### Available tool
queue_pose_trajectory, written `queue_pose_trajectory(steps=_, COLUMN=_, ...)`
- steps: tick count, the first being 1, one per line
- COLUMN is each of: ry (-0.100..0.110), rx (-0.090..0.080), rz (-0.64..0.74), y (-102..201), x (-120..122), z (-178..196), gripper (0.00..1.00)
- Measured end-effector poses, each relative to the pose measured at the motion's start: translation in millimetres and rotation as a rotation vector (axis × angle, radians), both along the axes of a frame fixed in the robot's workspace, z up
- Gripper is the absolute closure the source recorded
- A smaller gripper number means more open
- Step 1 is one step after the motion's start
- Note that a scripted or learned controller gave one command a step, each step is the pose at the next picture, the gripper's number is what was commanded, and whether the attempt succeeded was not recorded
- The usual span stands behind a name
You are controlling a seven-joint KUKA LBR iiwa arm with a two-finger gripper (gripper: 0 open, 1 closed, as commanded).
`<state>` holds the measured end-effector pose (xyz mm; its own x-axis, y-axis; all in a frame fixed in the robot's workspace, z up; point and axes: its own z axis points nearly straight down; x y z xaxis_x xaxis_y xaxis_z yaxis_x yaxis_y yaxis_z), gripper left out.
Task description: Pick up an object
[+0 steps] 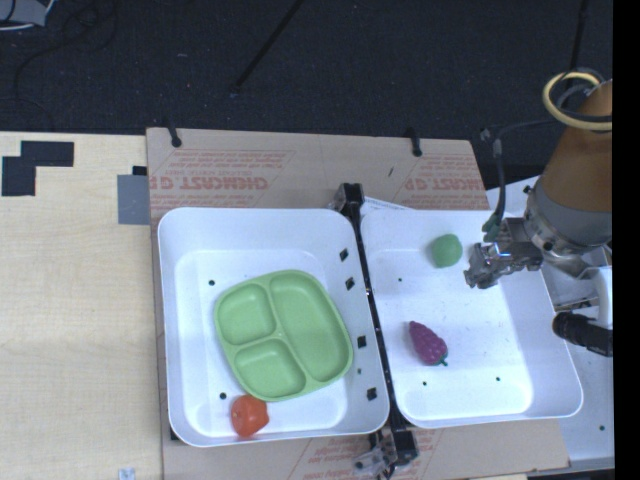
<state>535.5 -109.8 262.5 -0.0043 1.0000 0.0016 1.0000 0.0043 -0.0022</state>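
In the right bin (520,393) a small green ball (446,250) lies near the back and a purple, grape-like piece (427,342) lies near the middle. My gripper (483,270) hangs over the right bin's back right part, just right of the green ball and apart from it. Nothing shows between its fingers. The left bin (190,238) holds a green divided plate (284,334) and an orange-red piece (249,415) at its front edge.
A black divider with clips (364,308) runs between the two bins. The bins rest on a cardboard sheet (300,173). The arm's orange band (588,163) and grey wrist stand over the right bin's right wall.
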Motion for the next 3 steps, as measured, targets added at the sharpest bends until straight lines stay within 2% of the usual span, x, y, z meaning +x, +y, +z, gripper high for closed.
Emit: queue_pose_trajectory(steps=3, ry=0.002, rx=0.000, rz=-0.001, y=148, x=32, z=-42, gripper=1.00)
